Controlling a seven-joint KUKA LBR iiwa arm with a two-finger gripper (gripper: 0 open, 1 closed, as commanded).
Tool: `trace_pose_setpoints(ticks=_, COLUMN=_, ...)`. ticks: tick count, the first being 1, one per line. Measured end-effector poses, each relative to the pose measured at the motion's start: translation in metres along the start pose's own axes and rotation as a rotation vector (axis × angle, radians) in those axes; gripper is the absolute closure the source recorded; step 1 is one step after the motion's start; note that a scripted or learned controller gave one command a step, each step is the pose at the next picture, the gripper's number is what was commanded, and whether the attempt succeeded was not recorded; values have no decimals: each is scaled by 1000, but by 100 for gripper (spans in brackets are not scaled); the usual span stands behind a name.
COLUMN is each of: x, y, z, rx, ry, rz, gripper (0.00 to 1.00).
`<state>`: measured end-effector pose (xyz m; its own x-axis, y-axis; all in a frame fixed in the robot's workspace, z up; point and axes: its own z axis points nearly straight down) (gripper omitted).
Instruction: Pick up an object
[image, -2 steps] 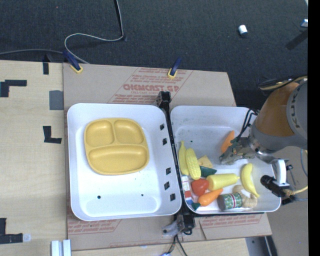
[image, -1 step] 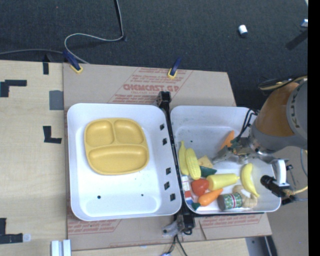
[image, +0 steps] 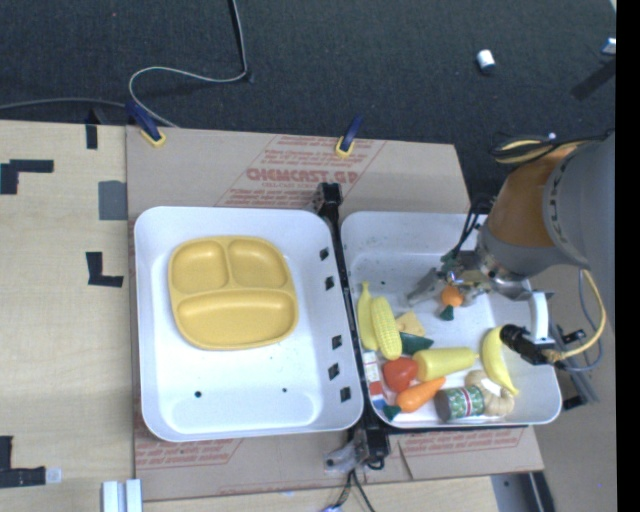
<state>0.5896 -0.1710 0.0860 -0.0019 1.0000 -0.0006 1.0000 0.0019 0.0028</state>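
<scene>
From the one camera above the bench, my gripper (image: 447, 288) sits right of centre in the frame, low over the right bin (image: 400, 240), with my grey arm and its orange band coming in from the right edge. My two fingers look spread only a little, and a small orange object (image: 453, 296) shows between their tips; I take it that I have closed on it, though it is tiny and partly shaded, so that is a reading rather than a certainty. It is roundish, with no clear long axis.

The rest of the toy food lies below and left of my fingers in the frame. The corn cob (image: 385, 325) is ribbed and runs top to bottom beside the bin's left wall. The banana (image: 497, 358) is smooth and curved. A glossy tomato (image: 399, 373) and a tapered carrot (image: 418, 396) lie near the lower rim.

The left bin (image: 240, 400) carries a smooth yellow divided plate (image: 233, 292), well apart from me.
</scene>
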Motion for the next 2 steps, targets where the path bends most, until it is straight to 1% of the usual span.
trace_pose_setpoints(ticks=1, x=0, y=0, z=-9, rx=-1, ry=-1, rz=0, gripper=100)
trace_pose_setpoints(ticks=2, x=70, y=-16, z=-104, rx=2, ry=1, rz=-1, gripper=100)
